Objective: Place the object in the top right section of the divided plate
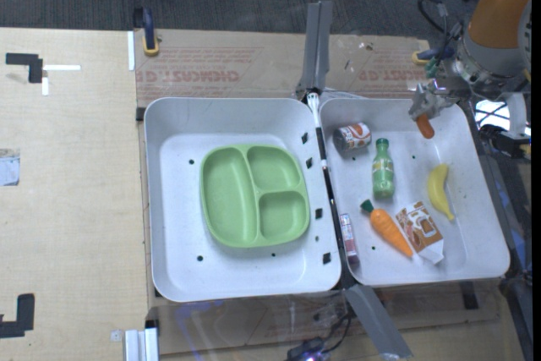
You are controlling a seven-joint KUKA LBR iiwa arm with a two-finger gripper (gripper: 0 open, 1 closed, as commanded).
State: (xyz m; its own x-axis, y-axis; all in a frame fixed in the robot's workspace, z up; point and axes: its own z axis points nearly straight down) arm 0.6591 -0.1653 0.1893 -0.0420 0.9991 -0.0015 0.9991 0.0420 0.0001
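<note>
In the camera view the arm (499,8) reaches in from the right, its orange band above the grey wrist, and the gripper (425,110) hangs over the far right corner of the right bin (490,207). A small orange-red sausage-shaped object (425,127) sits right at the fingertips, seemingly pinched between them and raised above the bin floor, though the fingers are small here and the grip itself is hard to make out. The green divided plate (254,194) lies in the middle of the left bin (169,207), well apart from the gripper, across the wall between the bins; its three sections hold nothing. In the right bin, below and left of the gripper, lie a can (352,137) on its side, a green bottle (383,169) just beside it, a banana (439,190) toward the right wall, a toy carrot (387,228), and a small carton (420,232) touching the carrot's right side. A thin wrapped stick (346,234) lies along the bin's left wall.
</note>
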